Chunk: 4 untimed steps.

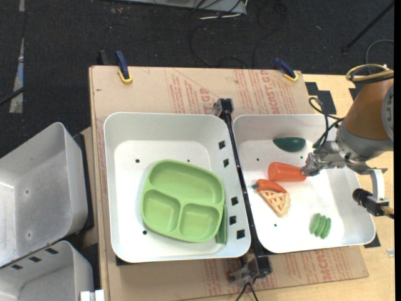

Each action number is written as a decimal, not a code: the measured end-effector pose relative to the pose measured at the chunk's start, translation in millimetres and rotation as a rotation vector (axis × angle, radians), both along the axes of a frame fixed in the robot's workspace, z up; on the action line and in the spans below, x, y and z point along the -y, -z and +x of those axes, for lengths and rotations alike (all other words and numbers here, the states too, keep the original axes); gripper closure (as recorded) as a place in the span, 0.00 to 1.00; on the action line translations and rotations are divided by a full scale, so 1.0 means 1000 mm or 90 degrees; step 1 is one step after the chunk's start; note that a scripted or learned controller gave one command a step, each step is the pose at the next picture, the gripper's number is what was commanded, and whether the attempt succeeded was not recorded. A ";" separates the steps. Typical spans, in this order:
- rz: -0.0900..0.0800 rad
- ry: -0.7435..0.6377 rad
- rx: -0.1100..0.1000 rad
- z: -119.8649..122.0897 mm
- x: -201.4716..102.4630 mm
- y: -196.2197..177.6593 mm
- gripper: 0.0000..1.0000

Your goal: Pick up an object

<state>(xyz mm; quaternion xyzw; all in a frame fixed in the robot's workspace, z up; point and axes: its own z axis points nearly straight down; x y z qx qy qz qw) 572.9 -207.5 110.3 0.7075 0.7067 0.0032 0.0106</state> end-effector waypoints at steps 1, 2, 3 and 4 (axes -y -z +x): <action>0.005 -0.003 -0.007 0.009 0.001 -0.062 1.00; 0.005 -0.003 -0.008 0.010 0.001 -0.113 1.00; 0.008 -0.005 -0.013 0.001 -0.052 -0.124 1.00; 0.008 -0.006 -0.014 -0.021 -0.108 -0.129 1.00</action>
